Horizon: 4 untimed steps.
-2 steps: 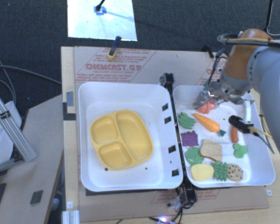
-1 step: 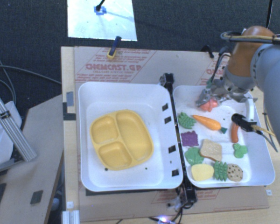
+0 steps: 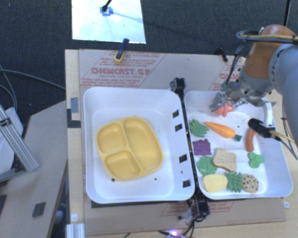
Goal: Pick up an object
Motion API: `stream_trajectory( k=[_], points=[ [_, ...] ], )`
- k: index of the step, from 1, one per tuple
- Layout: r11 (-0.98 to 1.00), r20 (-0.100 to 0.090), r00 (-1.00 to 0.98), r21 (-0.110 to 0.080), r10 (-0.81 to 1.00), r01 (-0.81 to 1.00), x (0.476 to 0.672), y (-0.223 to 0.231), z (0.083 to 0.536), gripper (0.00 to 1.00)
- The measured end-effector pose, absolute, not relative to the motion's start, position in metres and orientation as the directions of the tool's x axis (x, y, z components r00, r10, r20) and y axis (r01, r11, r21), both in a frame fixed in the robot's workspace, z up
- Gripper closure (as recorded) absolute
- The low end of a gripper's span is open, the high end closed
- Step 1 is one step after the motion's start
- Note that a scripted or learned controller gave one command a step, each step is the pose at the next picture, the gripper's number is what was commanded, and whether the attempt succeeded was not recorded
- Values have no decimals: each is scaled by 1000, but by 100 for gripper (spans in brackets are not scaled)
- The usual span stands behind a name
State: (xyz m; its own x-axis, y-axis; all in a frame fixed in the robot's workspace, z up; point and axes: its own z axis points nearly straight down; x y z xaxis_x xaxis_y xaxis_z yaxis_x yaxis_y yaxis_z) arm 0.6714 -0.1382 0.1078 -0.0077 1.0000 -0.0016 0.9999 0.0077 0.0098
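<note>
My gripper (image 3: 222, 102) is low over the back left corner of the right bin (image 3: 283, 180). A small salmon-pink toy piece (image 3: 224, 110) lies directly under its tip, touching or nearly touching it; a grip on it cannot be made out. Just in front lie an orange carrot (image 3: 221, 129) and a green leafy piece (image 3: 198, 128). Further forward sit purple grapes (image 3: 201, 147), a bread slice (image 3: 224, 159), a red sausage (image 3: 250, 140), a cookie (image 3: 249, 183) and a yellow piece (image 3: 215, 183).
The left bin (image 3: 102, 100) holds a yellow divided tray (image 3: 129, 148). A black hinge strip (image 3: 185, 133) runs between the bins. The grey arm with its orange band (image 3: 268, 53) comes in over the right bin's back right. A green broccoli piece (image 3: 256, 159) lies near the right wall.
</note>
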Motion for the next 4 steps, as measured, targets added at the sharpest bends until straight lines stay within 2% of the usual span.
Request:
stream_trajectory(
  k=[1,3,4],
  points=[
    [1,-1,-1,6,1000,1000,670,-144,159,100],
    [3,-1,-3,2,1000,1000,669,-150,133,100],
    [1,-1,-1,4,1000,1000,670,-156,159,100]
  ],
)
